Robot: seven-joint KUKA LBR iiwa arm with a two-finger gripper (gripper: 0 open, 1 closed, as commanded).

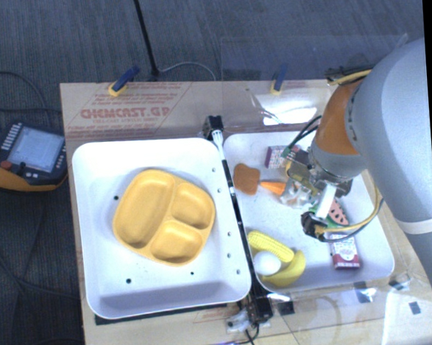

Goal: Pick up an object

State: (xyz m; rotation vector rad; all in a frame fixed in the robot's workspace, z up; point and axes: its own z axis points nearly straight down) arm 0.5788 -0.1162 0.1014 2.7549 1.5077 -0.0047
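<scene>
The arm [390,126] comes in from three o'clock and bends down over the right bin [370,264], its orange band sitting at about one o'clock from the bin's middle. The end effector [303,190] hangs low near the bin's centre, wrapped in cables and fittings; whether it is released or clenched cannot be told, and nothing is plainly seen in its grip.

Several small things lie in the right bin. A brown round piece [247,178] rests at nine o'clock, close to the bin's left wall. Just beside it, toward the end effector, an orange carrot [273,188] points toward three o'clock, its far end hidden under the tool. A small purple packet [275,156] lies at eleven o'clock, partly covered by the arm's wrist. A watermelon slice [339,212] sits just at four o'clock of the end effector, next to a black cable loop. Below it, at five o'clock, a red box [345,254] lies flat near the bin's lower right corner. At seven o'clock a banana [279,258] curves along the bin's lower left corner, with a white egg [267,264] touching its inner side.

The left bin [95,235] holds a yellow divided tray [164,216], tilted slightly and roughly centred. Both bins stand side by side on the surface [123,108], which carries red printed lettering at twelve o'clock. A handheld pendant [25,158] lies on the floor at nine o'clock.
</scene>
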